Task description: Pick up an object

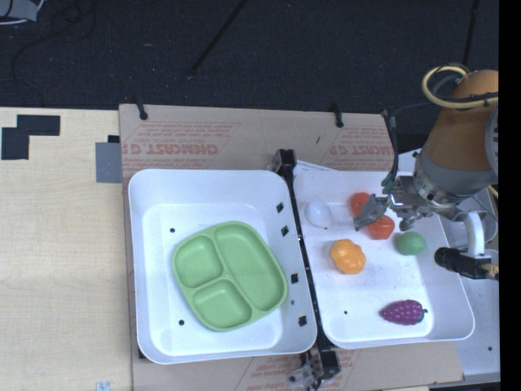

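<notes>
The right bin (456,320) holds several toy foods. A red piece (359,201) and a second red piece (381,229) lie near the bin's far middle. My gripper (377,213) hangs right over these two, its dark tip between them, and nothing is visibly held. An orange pepper (348,256) sits just in front of the gripper to the left. A green round piece (410,243) lies to the right, under the wrist. A white egg-shaped piece (317,213) rests by the bin's left wall. Purple grapes (403,311) lie near the front.
The left bin (155,210) holds a green divided plate (229,275). A black divider rail (297,251) runs between the bins. The arm's grey and orange body (460,137) covers the right bin's far right corner. A black part (464,261) juts over the right rim.
</notes>
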Motion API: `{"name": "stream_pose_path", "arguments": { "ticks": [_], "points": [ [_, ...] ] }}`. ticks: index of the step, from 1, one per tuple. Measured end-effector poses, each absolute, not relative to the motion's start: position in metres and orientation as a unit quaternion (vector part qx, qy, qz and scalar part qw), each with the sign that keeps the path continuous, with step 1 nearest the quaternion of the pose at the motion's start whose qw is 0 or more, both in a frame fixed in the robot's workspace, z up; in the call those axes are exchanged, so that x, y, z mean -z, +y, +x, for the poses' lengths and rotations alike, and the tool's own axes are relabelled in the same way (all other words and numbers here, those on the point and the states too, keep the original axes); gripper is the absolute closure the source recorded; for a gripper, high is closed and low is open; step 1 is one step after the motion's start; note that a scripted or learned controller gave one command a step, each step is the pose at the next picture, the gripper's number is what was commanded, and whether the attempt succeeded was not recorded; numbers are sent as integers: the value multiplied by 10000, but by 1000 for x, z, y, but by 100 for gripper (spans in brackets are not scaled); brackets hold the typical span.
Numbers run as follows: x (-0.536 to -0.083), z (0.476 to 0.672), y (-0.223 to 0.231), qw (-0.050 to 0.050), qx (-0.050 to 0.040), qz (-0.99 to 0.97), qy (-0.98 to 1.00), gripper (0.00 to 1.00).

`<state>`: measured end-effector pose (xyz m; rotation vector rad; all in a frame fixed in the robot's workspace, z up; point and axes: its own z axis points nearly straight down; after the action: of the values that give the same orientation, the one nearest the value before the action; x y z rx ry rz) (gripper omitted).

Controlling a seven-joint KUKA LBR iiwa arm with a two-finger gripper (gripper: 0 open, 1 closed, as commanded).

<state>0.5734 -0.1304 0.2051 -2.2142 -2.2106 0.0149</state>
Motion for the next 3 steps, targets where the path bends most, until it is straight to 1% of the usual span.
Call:
{"name": "stream_pose_path", "arguments": {
  "ticks": [1,2,3],
  "points": [
    [-213,576,-131,5,-5,-7070,-7073,0],
    [-164,569,-123,36,-21,-7068,-7074,0],
    [-109,563,-127,38,-25,-7071,-7071,0]
  ]
}}
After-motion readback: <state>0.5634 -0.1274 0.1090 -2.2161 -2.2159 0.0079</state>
